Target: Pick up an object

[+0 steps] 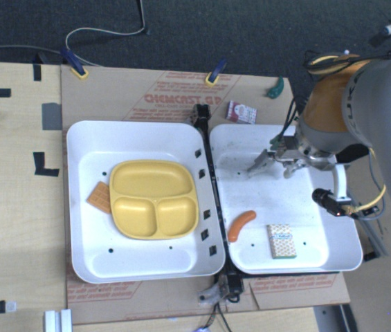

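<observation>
Sausage, orange and curved, lies on the floor of the right bin, near its left wall. Just right of the sausage sits a small box. Up and right of the sausage, the gripper hovers with fingers spread wide, holding nothing. Its wrist is partly hidden by the arm. Bare floor separates gripper and sausage.

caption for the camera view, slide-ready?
KUKA gripper over the right bin above a sausage and small box; yellow tray in left bin.
</observation>
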Robot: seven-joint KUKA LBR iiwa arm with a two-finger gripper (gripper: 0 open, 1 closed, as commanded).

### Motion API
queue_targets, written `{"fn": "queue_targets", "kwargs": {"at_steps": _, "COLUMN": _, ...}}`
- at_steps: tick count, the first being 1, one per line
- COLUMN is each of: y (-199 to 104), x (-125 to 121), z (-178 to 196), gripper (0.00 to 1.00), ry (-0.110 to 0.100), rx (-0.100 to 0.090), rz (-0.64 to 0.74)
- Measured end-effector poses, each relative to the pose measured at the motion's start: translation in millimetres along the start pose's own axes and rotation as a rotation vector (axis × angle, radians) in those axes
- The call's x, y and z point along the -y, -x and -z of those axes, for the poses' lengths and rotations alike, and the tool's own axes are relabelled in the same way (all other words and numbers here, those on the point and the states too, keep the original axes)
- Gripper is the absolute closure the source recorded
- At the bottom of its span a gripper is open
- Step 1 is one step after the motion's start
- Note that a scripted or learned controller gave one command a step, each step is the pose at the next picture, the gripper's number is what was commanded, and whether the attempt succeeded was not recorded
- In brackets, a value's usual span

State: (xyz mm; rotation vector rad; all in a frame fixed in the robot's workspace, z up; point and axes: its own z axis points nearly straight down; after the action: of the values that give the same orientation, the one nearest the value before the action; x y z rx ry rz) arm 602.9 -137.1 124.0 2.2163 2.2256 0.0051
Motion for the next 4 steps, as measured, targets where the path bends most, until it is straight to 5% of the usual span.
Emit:
{"fn": "queue_targets", "kwargs": {"at_steps": 1, "y": -20.4, "x": -66.3, "z": -38.7, "gripper": 0.00, "ry": 0.000, "rx": 0.002, "rz": -0.002}}
{"fn": "queue_targets", "kwargs": {"at_steps": 2, "y": -19.5, "x": -66.4, "z": -28.6, "gripper": 1.00, "ry": 0.000, "rx": 0.007, "rz": -0.001}}
{"fn": "queue_targets", "kwargs": {"at_steps": 3, "y": -19.5, "x": -66.2, "z": -28.8, "gripper": 0.00, "ry": 0.000, "rx": 0.007, "rz": -0.001}}
{"fn": "queue_targets", "kwargs": {"at_steps": 4, "y": -41.5, "x": -41.0, "z": -38.7, "gripper": 0.00, "ry": -0.002, "rx": 0.004, "rz": -0.003}}
